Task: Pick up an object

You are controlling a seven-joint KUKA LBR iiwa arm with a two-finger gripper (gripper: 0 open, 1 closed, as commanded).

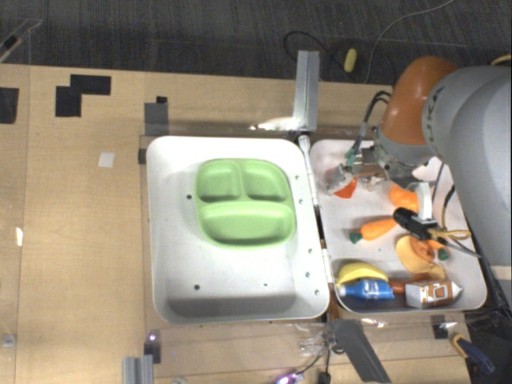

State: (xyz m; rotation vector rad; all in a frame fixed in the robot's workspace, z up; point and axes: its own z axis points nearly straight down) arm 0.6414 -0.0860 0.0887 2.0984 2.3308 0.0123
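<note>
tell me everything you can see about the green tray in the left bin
The green tray is a pale green, smooth, plastic-looking divided plate with rounded corners: two smaller compartments along its far side and one wide compartment nearer the camera. It lies flat and upright on the floor of the left bin, roughly centred, touching only the bin floor.
</note>
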